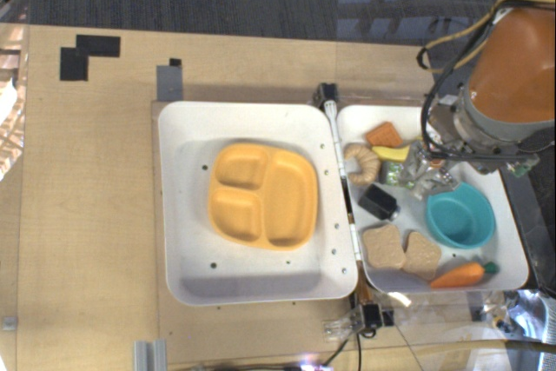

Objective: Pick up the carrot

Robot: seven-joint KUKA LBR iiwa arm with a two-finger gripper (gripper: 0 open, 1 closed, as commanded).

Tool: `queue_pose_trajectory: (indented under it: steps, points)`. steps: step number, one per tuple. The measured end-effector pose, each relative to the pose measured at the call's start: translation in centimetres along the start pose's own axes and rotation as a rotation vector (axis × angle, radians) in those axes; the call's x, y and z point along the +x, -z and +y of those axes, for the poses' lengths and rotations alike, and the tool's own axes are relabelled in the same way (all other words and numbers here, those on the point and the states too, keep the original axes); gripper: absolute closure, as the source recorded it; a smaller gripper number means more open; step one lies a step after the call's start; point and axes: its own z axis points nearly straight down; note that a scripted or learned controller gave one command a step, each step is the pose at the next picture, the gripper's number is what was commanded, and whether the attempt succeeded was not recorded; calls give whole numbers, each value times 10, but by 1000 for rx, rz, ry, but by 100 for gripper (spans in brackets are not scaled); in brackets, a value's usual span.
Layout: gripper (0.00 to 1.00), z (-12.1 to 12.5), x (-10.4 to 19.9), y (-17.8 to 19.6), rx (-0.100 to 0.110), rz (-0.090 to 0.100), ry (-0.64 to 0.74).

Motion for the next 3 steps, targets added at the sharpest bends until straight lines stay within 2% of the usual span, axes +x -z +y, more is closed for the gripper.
queue_pose_trajectory:
  steps: [1, 2, 3]
  points:
    - [100, 50, -36, 6, -7, 12, -179]
    - [100, -2, -3, -74, -13, 23, -65]
    - [100, -64, -18, -167, -11, 18, 12]
